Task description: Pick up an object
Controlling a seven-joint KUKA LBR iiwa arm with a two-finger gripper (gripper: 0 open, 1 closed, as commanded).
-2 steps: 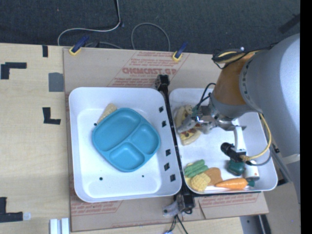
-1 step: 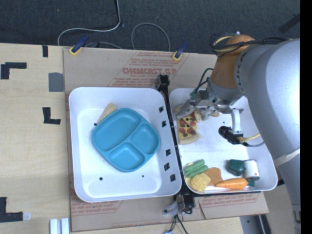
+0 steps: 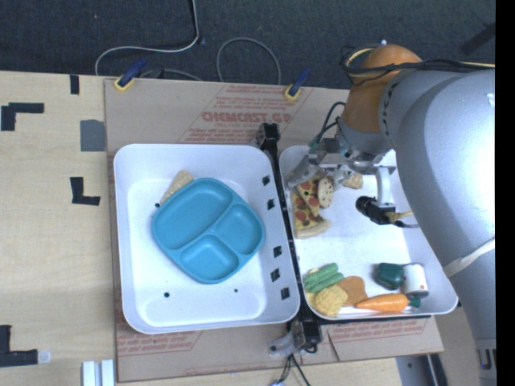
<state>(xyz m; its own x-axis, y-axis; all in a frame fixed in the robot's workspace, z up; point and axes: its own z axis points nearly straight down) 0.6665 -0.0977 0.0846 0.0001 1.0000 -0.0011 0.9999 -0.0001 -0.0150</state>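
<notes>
Dark carpet behind, cardboard-topped bench (image 3: 233,115) in front carrying two white bins. Left bin (image 3: 133,240) holds a blue divided plate (image 3: 209,229) with a tan item poking out under its upper-left edge. Right bin (image 3: 354,236) holds the toy food: a pizza slice (image 3: 308,210) near the divider, a green bean pod (image 3: 322,278), corn (image 3: 330,299), a carrot (image 3: 381,302), a dark green piece (image 3: 389,275) beside a white roll (image 3: 415,279) along the near edge. Arm (image 3: 451,159) comes in from the right; pincer (image 3: 322,166) sits at the top-left of the right bin, just above the pizza slice. Can't tell if the pincer is open or closed, the wrist body hides it. Likely target is the pizza slice: flat, thin wedge, red and yellow with dark toppings, lying flush on the bin floor, tip toward the near side. Risks: it's too flat for the pincer to get under, so it probably slides or gets pushed against the divider wall instead of lifting. The pincer is also close to the bin's corner and rim, so a descent may clip the wall. A small tan item (image 3: 352,181) lies just beside and could get nudged.
</notes>
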